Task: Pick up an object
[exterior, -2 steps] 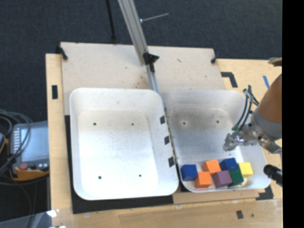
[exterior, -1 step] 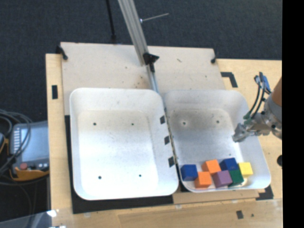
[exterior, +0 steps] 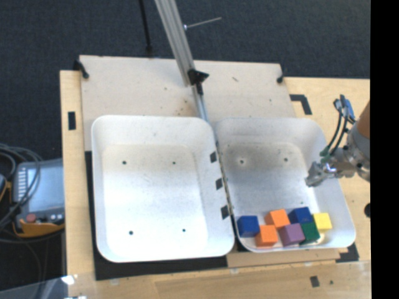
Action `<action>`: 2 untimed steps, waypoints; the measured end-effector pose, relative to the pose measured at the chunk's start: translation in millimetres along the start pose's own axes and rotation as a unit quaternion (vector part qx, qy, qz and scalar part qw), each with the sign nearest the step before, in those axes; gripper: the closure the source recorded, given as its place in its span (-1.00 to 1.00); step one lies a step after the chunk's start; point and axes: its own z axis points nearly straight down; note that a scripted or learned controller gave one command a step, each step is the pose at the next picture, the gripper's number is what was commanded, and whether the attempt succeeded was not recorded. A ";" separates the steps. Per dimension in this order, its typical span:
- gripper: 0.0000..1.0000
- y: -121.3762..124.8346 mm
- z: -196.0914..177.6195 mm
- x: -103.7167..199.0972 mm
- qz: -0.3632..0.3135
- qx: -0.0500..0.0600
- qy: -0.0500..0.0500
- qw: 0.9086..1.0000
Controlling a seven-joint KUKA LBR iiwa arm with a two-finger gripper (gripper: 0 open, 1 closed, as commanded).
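Dark carpet surrounds a pale wooden bench [exterior: 72,185], which bears two shallow white bins side by side. Landmark: right bin [exterior: 265,145].

- Left bin [exterior: 156,185]: touching the right bin along its left wall; speckled grey floor.
- Blocks clustered at the right bin's near edge, packed touching: blue block [exterior: 248,225] leftmost, then orange block [exterior: 267,235] with a second orange block [exterior: 278,217] just behind it, purple block [exterior: 290,233], green block [exterior: 310,232], dark blue block [exterior: 302,215], and yellow block [exterior: 322,221] nearest the bin's right wall.
- Gripper [exterior: 313,176]: over the right bin's right side, behind the block cluster and apart from it. Nothing visible between its fingers; whether they stand apart or together I cannot tell at this angle.
- Arm [exterior: 356,148]: beyond the right bin's right rim, cables looping above the wrist.
- Aluminium rail [exterior: 174,30]: slants down from the far side toward the right bin's far-left corner.
- Grey handheld unit [exterior: 38,189]: well left of the right bin, off the bench edge.
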 end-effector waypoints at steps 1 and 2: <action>1.00 15.9 9.4 48.1 0.000 0.001 0.001 1.000; 1.00 33.7 13.2 106.2 -0.001 0.001 0.001 1.000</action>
